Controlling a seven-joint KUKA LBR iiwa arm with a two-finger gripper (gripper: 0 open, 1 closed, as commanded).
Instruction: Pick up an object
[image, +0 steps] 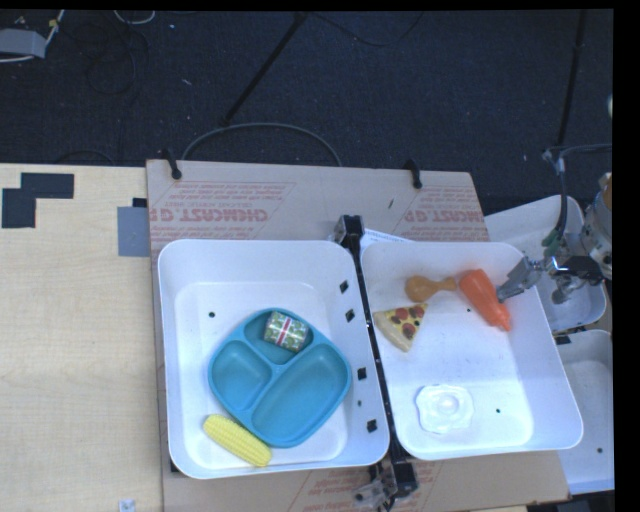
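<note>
Nearest the camera, along the front of the left bin (180, 300), lies one yellow corn cob (237, 440), just beside the front edge of one blue divided plate (280, 385). One small green can with a red and white label (286, 331) lies on its side in the plate's far compartment; the label text is too small to read. At the front of the right bin (560, 400) sits one white fried egg (443, 407). Farther back in that bin are one pizza slice (401, 324), one tan drumstick-shaped piece (428, 288) and one orange carrot (485, 297), the last two nearly touching. Count: six objects, three per bin. The pincer (520, 276) stands at the right bin's far right side, its tip just beside the carrot; whether it is released or clenched cannot be told. Behind the two bins, a cardboard sheet (300, 205) on the surface carries red printed lettering, upside down and not clearly legible.
</note>
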